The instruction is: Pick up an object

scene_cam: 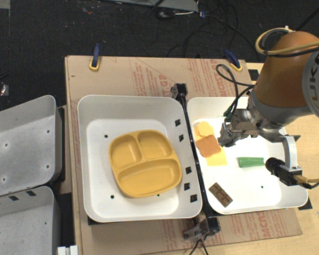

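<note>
The right bin (292, 195) holds an orange square piece (208, 145) overlapping a pale yellow piece (203, 128) behind it and a yellow piece (218, 159) in front. A green block (250, 162) lies to their right and a brown bar (220, 194) near the front. My gripper (226, 137) hangs just right of the orange piece, close above the bin floor. Nothing is visibly held.
The left bin (95, 195) carries a yellow divided plate (144, 162). A black divider (189, 142) with clips runs between the bins. Grey trays (21, 137) lie off the bench to the left. Blue clamps (95, 62) sit at the board's back edge.
</note>
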Action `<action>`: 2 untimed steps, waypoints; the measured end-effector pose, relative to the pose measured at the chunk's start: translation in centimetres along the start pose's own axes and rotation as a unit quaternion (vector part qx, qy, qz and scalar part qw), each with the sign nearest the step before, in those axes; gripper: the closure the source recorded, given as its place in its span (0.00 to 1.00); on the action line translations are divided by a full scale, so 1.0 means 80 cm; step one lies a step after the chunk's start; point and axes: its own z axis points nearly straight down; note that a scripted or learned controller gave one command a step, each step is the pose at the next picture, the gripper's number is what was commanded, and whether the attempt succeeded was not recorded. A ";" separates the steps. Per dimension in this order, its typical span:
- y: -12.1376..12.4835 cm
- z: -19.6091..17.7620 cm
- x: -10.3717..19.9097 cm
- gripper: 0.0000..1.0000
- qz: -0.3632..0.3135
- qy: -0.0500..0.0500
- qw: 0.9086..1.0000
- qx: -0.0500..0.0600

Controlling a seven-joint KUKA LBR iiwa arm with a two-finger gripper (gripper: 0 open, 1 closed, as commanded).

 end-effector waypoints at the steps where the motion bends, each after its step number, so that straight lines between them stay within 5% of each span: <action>1: -0.018 0.014 0.072 1.00 0.000 0.000 1.000 0.000; 2: -0.023 0.010 0.133 1.00 0.000 0.000 1.000 0.000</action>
